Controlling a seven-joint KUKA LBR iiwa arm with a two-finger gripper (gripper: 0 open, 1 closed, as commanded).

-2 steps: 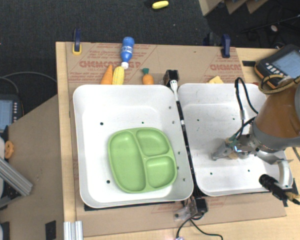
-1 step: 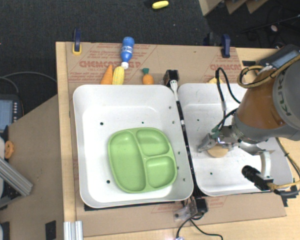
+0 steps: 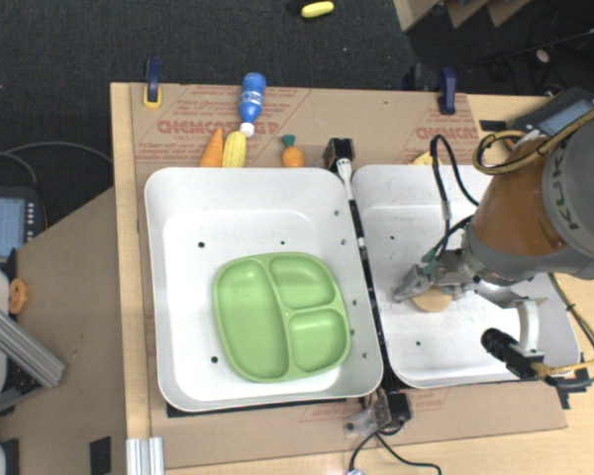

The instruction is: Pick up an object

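Observation:
My gripper (image 3: 423,284) reaches down into the right white bin (image 3: 406,349), low over its floor near the middle. A small tan, rounded object (image 3: 435,302) lies on the bin floor right at the fingertips, partly covered by them. The view is too small to show whether it sits between the fingers. The grey arm with its orange band (image 3: 520,221) covers the bin's right part.
The left bin (image 3: 178,265) holds a green three-compartment plate (image 3: 280,315). Behind the bins on the cardboard lie a blue-capped white bottle (image 3: 250,101), a corn cob (image 3: 235,149), and two small carrots (image 3: 212,150) (image 3: 292,154). Black cables run over the right bin.

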